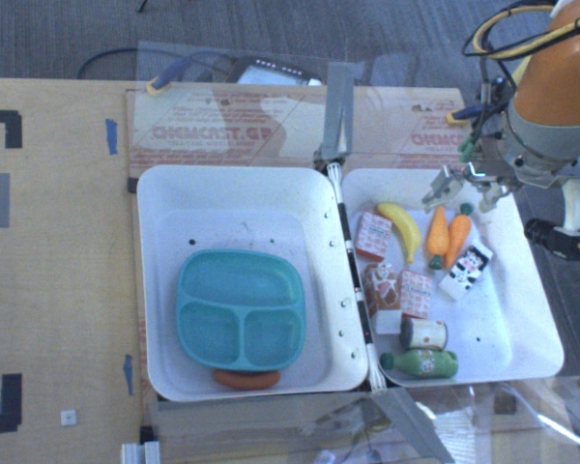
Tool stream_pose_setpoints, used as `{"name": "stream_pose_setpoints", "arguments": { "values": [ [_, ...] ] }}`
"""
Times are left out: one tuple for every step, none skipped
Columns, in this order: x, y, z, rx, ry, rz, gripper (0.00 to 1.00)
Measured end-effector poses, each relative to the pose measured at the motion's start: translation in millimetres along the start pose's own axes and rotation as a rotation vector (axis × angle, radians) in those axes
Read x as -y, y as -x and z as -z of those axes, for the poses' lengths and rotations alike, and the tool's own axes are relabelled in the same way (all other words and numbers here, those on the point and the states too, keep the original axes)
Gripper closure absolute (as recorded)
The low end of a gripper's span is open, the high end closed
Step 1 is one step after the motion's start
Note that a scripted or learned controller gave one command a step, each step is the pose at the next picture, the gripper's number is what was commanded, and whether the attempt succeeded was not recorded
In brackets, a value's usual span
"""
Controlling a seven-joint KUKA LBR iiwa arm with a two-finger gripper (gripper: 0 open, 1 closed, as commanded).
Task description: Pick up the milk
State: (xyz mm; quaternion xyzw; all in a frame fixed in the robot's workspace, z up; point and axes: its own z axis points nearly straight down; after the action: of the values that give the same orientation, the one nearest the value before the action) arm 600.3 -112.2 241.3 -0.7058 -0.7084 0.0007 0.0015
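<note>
The fingers (463, 193) are seen spread apart, with nothing between them, poised above the far edge of the right bin (536, 341). Just below and nearer the camera than the fingers, two carrots (449, 234) lie side by side; to their left a banana (400, 228) is found. The milk (466, 269), a small white carton with black patches, lies tilted on the bin floor just beyond the carrots from the fingers, touching the lower end of the right-hand carrot, and is apart from the fingers. Further out, three red-and-white packets (374, 235) are ranged along the bin's left wall, with a small can (423, 333) and a green bottle (421, 362) at the near edge. Further left, across the divider, a teal compartment tray (240, 309) is set in the left bin (164, 211), a reddish item (246, 379) lying at its near rim. The task is judged barely begun: no grasp has been made; descent onto the carton, closure and lifting all remain.
</note>
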Motion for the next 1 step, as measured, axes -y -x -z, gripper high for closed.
{"name": "stream_pose_setpoints", "arguments": {
  "values": [
    [-2.9,54.2,-106.5,0.0,0.0,-0.148,0.0]
  ]
}}
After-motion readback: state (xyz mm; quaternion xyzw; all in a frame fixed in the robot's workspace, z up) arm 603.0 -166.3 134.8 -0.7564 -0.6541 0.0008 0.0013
